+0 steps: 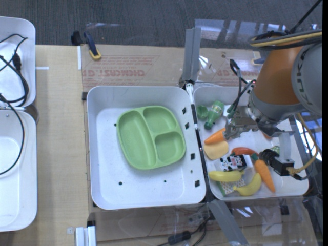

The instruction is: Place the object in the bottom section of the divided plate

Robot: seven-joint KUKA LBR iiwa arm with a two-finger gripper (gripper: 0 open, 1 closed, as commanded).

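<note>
A pale wooden tabletop [56, 137] meets dark grey carpet [128, 9] along its far edge, with brown cardboard [138, 68] lying flat there.

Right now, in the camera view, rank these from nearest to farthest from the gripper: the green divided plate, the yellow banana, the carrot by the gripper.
1. Carrot, just left of the gripper.
2. Banana, below it, same bin.
3. Green divided plate, in the left bin.

Bright, even overhead light. Soft faint shadow under green divided plastic plate [151, 136] in left shallow white bin [97, 152]. Glare streaks on clear panel [241, 32] along bench far edge. Focus moderate; fine detail soft, right bin toys slightly blurred.
</note>
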